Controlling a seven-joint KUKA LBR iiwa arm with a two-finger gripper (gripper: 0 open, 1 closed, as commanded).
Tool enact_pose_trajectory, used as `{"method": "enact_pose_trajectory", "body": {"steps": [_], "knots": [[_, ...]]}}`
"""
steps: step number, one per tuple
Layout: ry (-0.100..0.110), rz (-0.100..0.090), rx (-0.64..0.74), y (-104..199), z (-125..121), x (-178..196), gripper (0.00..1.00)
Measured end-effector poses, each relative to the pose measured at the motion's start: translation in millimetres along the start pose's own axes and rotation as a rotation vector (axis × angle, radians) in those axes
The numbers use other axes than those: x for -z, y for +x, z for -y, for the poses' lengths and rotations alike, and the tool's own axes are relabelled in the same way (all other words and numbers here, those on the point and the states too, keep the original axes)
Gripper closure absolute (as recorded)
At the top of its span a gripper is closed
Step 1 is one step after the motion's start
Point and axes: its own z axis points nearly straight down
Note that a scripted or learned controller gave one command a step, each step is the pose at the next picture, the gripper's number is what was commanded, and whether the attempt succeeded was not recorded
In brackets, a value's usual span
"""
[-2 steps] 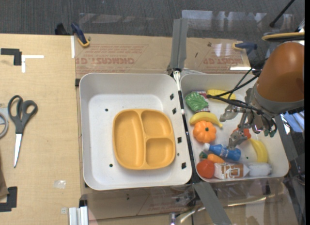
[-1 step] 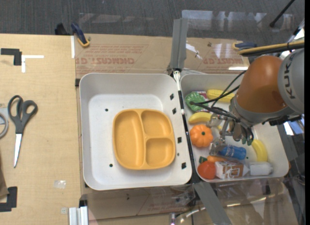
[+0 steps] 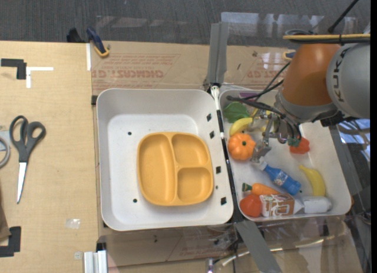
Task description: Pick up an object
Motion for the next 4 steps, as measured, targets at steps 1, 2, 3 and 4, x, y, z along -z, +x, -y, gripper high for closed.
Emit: {"method": "enact_pose_trajectory", "body": {"steps": [1,2,3,4], "knots": [[0.001,0.000,-0.160,25,88,27,0.00],[0.000,0.006,-0.063,78,35,1,0.00],[0.000,0.001,-0.167,2,39,0,0.00],[0.001,0.004,-0.565,68,96,1,0.00]]}}
